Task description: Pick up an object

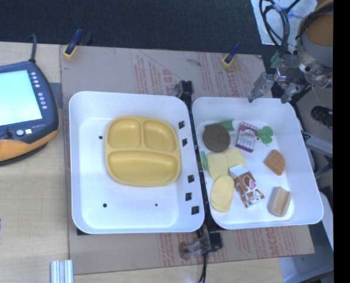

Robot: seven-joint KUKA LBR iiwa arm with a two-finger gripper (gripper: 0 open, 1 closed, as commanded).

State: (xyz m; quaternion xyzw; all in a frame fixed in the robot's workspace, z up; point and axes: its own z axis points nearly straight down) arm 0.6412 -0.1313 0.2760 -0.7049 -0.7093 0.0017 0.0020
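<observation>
The gripper (272, 89) hangs with fingers spread and nothing between them above the right bin's (298, 217) far edge; it should descend squarely over one isolated piece, perhaps the tan block (279, 201) near the bin's near right corner

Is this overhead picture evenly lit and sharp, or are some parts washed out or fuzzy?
In the camera view, the handheld screen with the orange casing is blown out to near white; the two shallow white bins look bright and flatly lit; the two-finger gripper at the upper right looks soft, its fingers hard to make out.
</observation>
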